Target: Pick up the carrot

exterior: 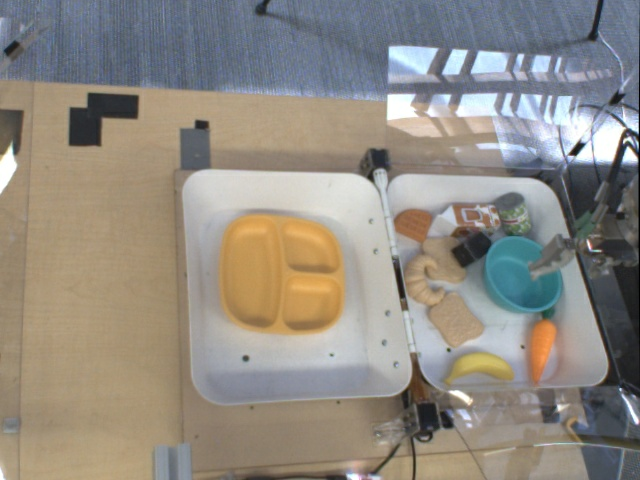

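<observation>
Carrot (541, 348) in right bin (580, 368), wooden bench (100, 318), grey carpet beyond; jaws state unclear.

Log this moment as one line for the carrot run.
stage: approach | hand: over round teal bowl | orange carrot: lying in right white bin, below bowl, ungrasped | yellow divided plate: left bin
</observation>
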### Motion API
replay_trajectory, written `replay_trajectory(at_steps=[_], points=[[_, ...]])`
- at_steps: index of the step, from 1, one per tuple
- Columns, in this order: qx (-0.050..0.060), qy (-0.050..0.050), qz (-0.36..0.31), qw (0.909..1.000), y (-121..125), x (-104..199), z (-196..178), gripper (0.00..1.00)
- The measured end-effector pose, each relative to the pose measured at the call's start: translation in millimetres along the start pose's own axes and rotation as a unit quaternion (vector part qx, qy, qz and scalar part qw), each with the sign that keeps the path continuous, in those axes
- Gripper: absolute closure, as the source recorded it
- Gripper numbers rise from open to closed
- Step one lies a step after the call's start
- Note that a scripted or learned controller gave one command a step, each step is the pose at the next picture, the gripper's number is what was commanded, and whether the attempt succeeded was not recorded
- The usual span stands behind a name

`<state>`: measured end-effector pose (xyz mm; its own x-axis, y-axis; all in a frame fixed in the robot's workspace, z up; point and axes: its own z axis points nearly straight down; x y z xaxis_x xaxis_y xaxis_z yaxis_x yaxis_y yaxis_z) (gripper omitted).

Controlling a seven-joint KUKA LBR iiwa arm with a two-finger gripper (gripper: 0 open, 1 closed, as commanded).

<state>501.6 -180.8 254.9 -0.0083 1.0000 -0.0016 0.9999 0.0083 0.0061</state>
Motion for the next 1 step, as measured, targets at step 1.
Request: replay_trajectory(at_steps=[1], points=[[0.003, 0.001, -0.049, 0.9988, -3.0, -16.6, 92.5, 0.0]])
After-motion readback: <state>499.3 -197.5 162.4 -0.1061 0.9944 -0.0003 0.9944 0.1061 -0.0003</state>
